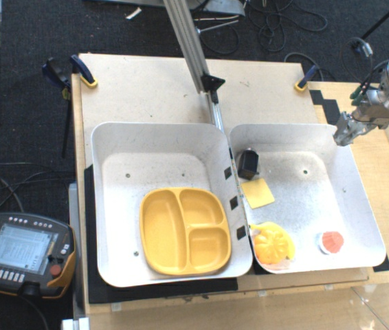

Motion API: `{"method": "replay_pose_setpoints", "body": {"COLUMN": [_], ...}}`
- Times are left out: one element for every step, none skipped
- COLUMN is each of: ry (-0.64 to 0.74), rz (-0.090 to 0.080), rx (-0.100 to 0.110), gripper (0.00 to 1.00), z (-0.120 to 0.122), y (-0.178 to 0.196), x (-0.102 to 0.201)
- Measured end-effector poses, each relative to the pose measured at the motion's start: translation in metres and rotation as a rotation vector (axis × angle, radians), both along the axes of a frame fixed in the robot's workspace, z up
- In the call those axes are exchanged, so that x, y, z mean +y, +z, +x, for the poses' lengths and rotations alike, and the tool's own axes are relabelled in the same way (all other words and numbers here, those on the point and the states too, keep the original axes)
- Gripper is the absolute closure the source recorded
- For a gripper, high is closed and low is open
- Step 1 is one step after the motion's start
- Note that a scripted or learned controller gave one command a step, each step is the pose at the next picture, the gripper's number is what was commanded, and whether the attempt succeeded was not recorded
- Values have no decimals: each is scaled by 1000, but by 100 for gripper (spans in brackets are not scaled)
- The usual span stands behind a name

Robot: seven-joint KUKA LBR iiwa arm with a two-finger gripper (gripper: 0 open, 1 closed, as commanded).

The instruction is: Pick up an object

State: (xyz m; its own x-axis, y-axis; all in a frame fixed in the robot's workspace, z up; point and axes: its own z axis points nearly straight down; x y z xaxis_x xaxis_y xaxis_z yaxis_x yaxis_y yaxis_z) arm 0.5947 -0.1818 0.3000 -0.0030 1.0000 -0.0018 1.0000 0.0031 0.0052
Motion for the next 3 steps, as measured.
{"method": "replay_pose_setpoints", "body": {"ry": [5,6,5], "rz": [3,3,3], "rx": [6,6,7], "gripper": [100,100,100], "z": [10,12,23], "y": [-19,-36,-53], "x": [58,118,172]}}
